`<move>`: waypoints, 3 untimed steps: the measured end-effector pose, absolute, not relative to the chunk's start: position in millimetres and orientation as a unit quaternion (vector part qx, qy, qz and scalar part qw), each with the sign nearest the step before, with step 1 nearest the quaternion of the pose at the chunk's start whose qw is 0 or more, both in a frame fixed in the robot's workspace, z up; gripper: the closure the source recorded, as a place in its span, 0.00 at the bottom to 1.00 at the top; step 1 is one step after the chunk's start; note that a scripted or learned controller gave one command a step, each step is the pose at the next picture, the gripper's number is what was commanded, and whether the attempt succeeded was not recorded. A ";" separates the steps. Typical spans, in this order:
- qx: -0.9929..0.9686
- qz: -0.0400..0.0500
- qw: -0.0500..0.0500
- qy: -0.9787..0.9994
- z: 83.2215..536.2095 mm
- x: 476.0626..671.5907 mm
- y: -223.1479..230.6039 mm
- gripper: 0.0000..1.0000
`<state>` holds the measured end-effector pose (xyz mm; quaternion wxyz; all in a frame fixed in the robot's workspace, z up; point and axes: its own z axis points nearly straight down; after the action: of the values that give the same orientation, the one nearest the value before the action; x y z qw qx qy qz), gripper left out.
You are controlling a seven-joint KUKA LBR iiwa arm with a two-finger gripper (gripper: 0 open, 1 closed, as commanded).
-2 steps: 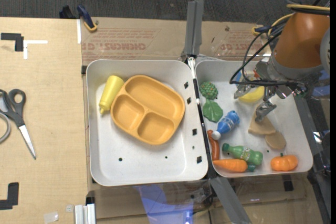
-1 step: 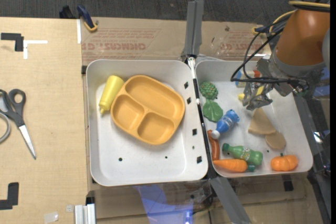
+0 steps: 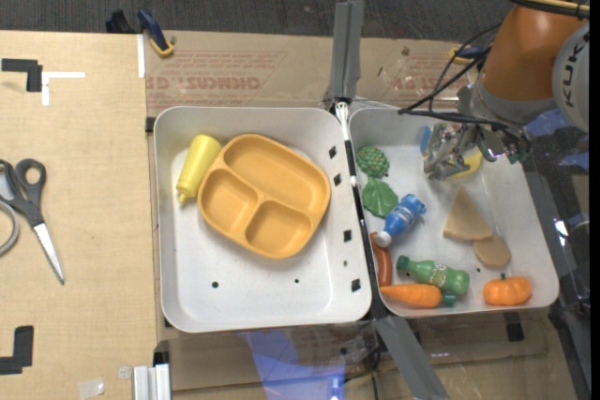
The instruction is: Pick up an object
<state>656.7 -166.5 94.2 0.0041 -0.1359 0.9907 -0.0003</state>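
White left bin (image 3: 178, 295) holds a yellow tray (image 3: 262, 195); gripper (image 3: 448, 159) hangs over right bin (image 3: 534, 201), grip state unclear.

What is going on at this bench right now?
A grey and orange robot arm reaches in from the right, its pincer low over the back of the right bin, next to something yellow. That bin holds toy food: a carrot, green bottle and blue bottle. The left bin holds a yellow tray.
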 end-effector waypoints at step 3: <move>-0.277 -0.001 0.004 0.961 94.4 650.3 -221.8 0.00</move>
<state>650.3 -221.8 94.4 0.0038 -0.2773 0.9608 -0.0007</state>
